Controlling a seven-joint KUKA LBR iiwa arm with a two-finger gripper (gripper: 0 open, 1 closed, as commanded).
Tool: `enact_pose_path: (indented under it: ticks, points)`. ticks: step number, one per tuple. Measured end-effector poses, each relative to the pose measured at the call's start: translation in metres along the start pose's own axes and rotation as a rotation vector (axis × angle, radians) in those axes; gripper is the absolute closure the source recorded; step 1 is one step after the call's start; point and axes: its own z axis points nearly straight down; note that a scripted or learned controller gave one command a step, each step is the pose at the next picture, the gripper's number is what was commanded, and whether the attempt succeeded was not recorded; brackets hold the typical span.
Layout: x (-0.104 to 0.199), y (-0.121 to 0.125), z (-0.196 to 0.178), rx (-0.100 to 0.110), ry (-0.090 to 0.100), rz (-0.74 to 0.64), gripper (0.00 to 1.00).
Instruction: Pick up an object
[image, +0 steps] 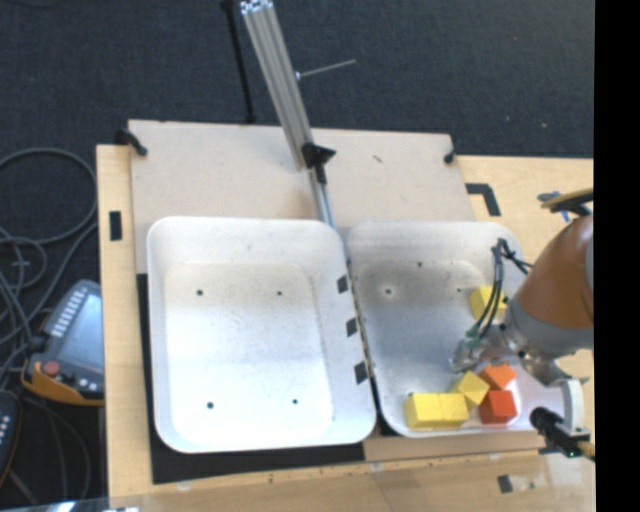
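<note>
Tool: I am hanging my tool (478, 352) low over the right white plastic bin (420, 250); I cannot tell its state.
Thing: small orange block (498, 404) is lying near the bin's front corner, touching yellow blocks (436, 408).
Handling: I am judging it light, rigid, smooth; take opposite flat faces.
Writing: I am reading none.

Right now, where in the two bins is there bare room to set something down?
The left bin offers bare floor wall to wall. In the right bin, the upper-left floor beside the divider is free. Its lower-right corner is crowded: yellow block, orange blocks, another yellow piece and the arm.
</note>
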Motion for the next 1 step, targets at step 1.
enact_pose_path:
  ticks: [1]
  points:
    - [0.0004,-0.0002,0.0006,0.001,0.001,0.002,0.0]
